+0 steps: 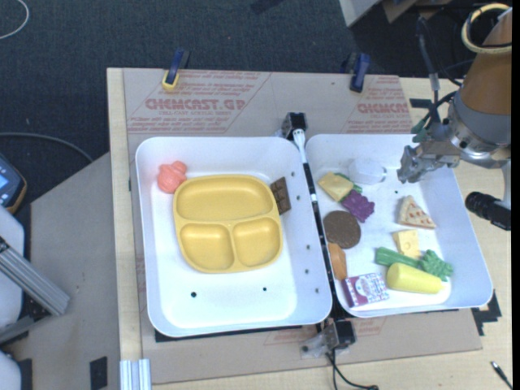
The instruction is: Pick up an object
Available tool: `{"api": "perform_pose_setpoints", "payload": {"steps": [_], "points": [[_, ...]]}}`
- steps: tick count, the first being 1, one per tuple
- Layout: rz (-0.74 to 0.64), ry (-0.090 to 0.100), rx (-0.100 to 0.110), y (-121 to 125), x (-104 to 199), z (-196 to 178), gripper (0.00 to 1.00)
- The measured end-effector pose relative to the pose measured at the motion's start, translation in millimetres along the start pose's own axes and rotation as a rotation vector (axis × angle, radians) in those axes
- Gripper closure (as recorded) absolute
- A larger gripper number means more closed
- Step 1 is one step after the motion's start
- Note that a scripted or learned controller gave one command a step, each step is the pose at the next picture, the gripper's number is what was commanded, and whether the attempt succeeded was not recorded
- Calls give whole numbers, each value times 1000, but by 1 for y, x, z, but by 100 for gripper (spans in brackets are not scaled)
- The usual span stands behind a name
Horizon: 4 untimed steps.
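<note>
Gripper (pixel 413 169) above the pizza slice (pixel 415 214); whether it's open, you cannot tell.
The slice's tip points up toward it; bare bin floor (pixel 455 193) lies right.

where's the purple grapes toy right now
The grapes lie in the right bin, toward its left side, just right of the yellow wedge and above the brown cookie.
</note>
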<state>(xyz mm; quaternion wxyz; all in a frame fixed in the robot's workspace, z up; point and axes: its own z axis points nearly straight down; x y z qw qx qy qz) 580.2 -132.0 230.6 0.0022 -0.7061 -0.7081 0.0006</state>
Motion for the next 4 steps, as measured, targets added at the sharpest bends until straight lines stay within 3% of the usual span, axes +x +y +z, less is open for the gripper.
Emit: {"api": "perform_pose_setpoints", "payload": {"steps": [1, 2, 3, 4], "points": [[0, 1, 1, -32, 44, 13, 100], [-1, 0, 0, -62, 91, 1, 100], [3, -1, 0, -58, 86, 8, 100], [3, -1, -2, -70, 81, -4, 100]]}}
